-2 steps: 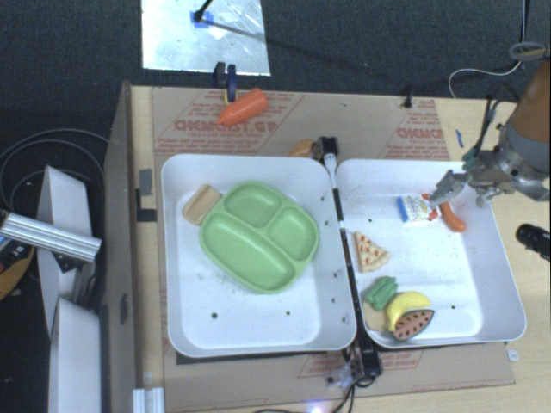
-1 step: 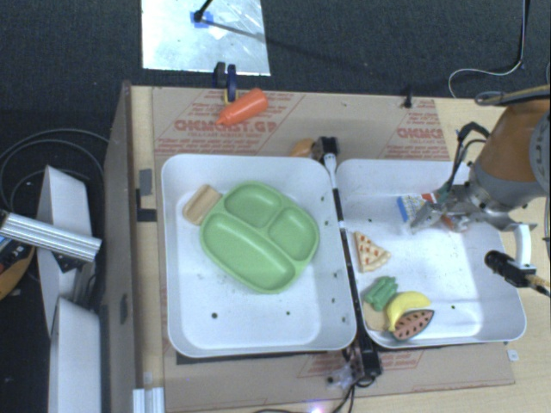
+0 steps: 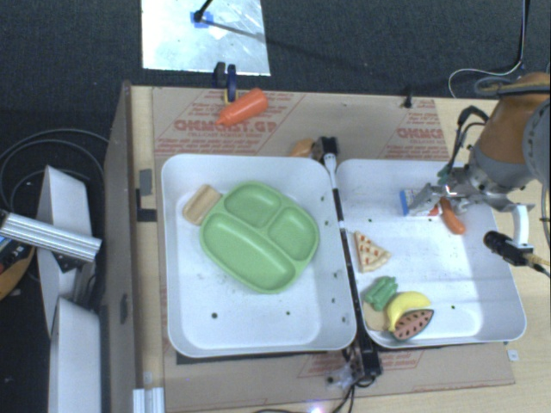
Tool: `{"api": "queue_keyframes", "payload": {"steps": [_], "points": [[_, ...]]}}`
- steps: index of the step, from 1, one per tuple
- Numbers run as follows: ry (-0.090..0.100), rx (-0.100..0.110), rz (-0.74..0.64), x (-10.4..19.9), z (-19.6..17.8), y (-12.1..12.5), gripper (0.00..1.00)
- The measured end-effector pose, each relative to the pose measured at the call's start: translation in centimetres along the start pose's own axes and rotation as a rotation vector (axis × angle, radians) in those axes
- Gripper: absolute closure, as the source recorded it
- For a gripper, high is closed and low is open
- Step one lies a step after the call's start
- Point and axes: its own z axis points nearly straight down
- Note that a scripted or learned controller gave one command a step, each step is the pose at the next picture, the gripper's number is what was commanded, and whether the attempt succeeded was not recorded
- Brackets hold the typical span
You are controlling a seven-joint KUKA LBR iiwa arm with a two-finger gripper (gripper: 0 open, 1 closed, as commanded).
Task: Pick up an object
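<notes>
A: Camera view. Status of claw [image 3: 441, 198]?
B: Low in right bin [image 3: 482, 317], beside small orange toy [image 3: 453, 219] and blue block [image 3: 405, 201]. Spread of claw: cannot tell. Nothing seen gripped.
A: Remaining?
B: Judged unfinished. No lift yet. Pizza slice [image 3: 370, 252], banana [image 3: 405, 306], watermelon slice [image 3: 413, 323] lying in same bin.
</notes>
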Motion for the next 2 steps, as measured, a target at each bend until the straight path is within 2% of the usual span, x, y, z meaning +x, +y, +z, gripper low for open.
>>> {"api": "queue_keyframes", "payload": {"steps": [1, 2], "points": [[-0.016, -0.016, 0.002, -0.58, -1.58, 0.2, 1.0], [-0.015, -0.013, 0.002, -0.55, -1.4, 0.1, 0.0]]}}
